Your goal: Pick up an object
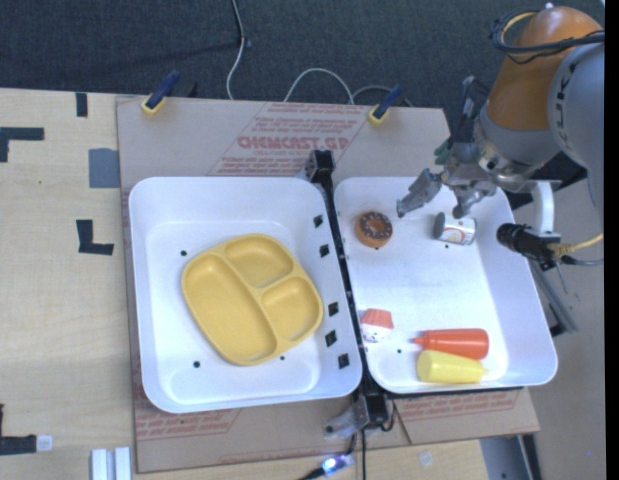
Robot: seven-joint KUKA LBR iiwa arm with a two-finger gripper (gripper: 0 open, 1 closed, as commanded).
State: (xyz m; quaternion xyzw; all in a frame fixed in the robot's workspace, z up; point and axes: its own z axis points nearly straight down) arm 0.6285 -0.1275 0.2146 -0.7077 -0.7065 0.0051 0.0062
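End effector point(436, 196) hovering over right bin's point(509, 298) far end with fingers spread, grasping nothing; small white-and-silver cylinder point(454, 230) lying on its side just beneath one finger; brown doughnut-like ring point(373, 229) sitting nearby to its left.
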